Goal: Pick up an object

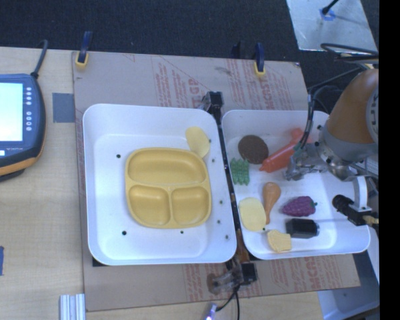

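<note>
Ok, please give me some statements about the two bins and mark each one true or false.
1. The yellow tray lies in the left bin. True.
2. The grapes sit on the tray. False: they lie in the right bin.
3. The gripper is over the left bin. False: it is over the right bin, near the carrot.
4. A brown disc lies in the right bin. True.
5. A black block lies below the grapes in the view. True.
</note>
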Controlling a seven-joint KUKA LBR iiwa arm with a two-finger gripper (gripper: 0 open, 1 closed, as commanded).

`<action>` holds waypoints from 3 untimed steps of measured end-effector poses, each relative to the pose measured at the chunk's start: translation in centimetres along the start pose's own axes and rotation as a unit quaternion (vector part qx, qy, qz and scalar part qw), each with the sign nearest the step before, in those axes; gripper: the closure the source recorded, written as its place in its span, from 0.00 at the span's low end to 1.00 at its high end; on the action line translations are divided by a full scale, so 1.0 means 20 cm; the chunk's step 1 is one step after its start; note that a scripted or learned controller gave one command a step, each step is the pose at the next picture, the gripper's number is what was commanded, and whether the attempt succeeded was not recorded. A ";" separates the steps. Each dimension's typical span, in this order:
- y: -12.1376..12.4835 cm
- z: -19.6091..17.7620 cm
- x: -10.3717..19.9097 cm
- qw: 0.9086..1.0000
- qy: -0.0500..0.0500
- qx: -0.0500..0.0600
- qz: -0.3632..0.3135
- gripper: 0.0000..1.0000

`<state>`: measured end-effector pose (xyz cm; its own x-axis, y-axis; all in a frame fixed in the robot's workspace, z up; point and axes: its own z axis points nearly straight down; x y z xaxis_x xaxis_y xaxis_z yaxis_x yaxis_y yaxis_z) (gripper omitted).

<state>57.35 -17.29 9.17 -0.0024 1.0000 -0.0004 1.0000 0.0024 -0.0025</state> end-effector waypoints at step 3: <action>0.34 -0.23 -0.20 1.000 0.000 0.000 -0.001 0.00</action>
<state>64.20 -21.18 13.79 -0.0047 1.0000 0.0004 1.0000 0.0047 -0.0025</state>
